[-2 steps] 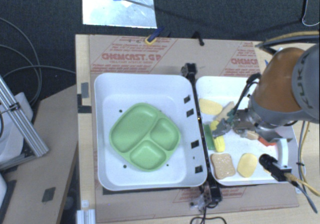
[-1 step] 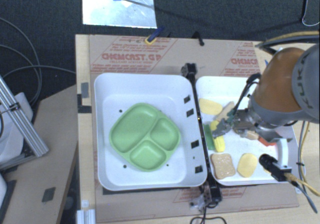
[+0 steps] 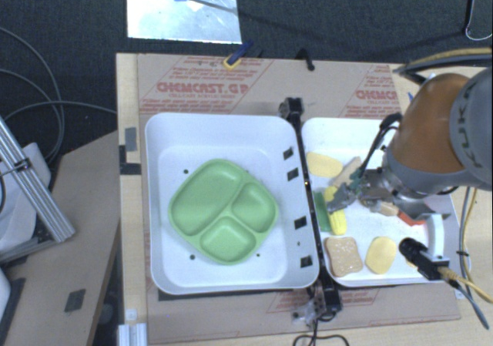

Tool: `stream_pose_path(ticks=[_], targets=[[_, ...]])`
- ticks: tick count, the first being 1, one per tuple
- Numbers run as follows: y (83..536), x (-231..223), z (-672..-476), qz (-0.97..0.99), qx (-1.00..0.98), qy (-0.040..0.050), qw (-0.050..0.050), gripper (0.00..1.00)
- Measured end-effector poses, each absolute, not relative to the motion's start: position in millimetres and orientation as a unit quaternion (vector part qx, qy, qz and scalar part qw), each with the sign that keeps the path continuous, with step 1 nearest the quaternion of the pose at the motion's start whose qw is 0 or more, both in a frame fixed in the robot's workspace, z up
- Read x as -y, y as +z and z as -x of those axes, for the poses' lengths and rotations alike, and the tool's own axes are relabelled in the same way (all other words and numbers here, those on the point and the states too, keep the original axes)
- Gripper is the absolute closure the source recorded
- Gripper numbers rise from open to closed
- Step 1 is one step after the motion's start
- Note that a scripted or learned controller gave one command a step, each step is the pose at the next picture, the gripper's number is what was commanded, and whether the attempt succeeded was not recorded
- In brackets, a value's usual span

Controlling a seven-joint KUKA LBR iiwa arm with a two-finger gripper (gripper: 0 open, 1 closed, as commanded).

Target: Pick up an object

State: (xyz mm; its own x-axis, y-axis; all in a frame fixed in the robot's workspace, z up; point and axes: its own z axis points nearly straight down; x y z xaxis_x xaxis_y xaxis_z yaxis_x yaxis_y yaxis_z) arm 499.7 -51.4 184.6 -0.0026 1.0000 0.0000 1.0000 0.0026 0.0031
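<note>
The claw [image 3: 344, 192] hangs low in the right bin [image 3: 370, 130], right over the yellow-green piece [image 3: 337, 220] by the divider, likely lining up a grab. I cannot tell its grip state. The green tray [image 3: 223, 209] sits left of that bin.

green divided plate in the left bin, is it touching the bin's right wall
Apart. The camera view shows the green divided plate lying on the left bin's floor, with a strip of bare white floor between the plate's right edge and the bin's right wall.
</note>
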Motion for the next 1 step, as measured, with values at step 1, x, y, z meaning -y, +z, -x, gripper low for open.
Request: stream_pose_path(ticks=[1], targets=[[80.5, 85.4, -485.3, -0.709, -0.706, -0.0011, 0.0, 0.0]])
